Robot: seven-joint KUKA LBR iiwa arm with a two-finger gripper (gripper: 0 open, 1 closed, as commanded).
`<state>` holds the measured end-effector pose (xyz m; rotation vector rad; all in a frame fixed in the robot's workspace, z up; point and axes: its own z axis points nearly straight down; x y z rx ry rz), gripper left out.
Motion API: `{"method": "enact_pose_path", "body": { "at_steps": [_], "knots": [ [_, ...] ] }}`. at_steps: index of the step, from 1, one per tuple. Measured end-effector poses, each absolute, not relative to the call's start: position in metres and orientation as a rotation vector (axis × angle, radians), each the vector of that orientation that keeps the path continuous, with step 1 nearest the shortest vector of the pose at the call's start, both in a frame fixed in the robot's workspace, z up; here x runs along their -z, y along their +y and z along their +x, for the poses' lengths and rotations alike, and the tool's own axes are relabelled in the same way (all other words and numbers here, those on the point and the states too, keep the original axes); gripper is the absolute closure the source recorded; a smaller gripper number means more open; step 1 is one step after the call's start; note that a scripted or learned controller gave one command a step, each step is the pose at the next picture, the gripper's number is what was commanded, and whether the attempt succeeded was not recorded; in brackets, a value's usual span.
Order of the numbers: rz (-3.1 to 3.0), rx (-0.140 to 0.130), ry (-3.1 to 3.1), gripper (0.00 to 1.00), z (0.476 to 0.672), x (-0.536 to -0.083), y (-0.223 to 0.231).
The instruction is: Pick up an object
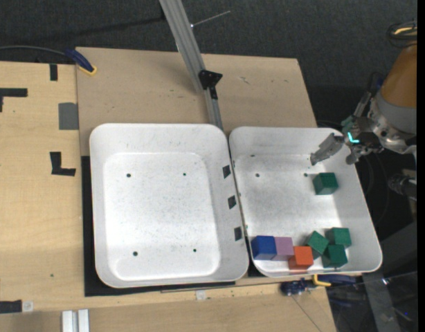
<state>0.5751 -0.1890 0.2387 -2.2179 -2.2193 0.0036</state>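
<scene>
In the right bin (282, 151) a lone green cube (325, 183) lies near the right wall. Along that bin's front edge sit a blue cube (264, 247), a purple cube (284, 246), an orange cube (302, 256) and three green blocks (331, 246). My gripper (340, 150) hangs over the bin's back right corner, above and slightly behind the lone green cube. Its two grey fingers (325, 149) stand apart with nothing between them.
The left bin (157, 206) sits beside the right one. A slanted metal pole (188, 40) rises behind the bins. The arm's orange band (403, 75) is at the right edge. A dark clamp (299, 287) sits on the bench front below the right bin.
</scene>
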Motion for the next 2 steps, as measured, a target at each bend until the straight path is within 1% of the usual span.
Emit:
{"method": "enact_pose_path", "body": {
  "at_steps": [1,2],
  "knots": [
    [-2.219,-0.001,-2.223,0.0,0.576,-0.24,-0.189],
    [-2.217,-0.006,-2.218,0.0,0.565,-0.189,-0.187]
  ]
}}
